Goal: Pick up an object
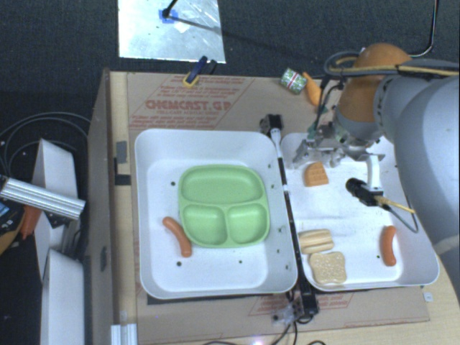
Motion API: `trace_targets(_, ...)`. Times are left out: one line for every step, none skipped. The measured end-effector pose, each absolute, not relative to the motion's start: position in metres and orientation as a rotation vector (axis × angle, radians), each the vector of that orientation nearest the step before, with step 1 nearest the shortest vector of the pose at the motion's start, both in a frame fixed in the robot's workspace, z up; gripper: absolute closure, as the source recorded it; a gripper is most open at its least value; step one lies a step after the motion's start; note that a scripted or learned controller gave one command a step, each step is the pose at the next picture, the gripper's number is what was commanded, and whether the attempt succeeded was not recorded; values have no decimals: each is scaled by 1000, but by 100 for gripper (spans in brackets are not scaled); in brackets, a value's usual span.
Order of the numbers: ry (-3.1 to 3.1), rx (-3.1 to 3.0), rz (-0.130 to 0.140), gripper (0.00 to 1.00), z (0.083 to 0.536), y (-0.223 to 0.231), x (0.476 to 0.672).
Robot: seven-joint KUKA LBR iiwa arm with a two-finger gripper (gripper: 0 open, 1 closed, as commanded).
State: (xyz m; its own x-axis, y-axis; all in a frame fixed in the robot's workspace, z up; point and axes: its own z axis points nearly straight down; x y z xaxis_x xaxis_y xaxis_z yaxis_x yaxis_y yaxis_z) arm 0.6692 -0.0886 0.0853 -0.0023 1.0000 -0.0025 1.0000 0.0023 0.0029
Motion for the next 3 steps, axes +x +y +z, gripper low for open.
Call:
trace_targets(2224, 2214, 0, 0, 85, -83, 665)
trace_targets(2224, 2211, 2, 100, 96, -84, 666)
trace_targets(2225, 2210, 2, 0, 96, -84, 666)
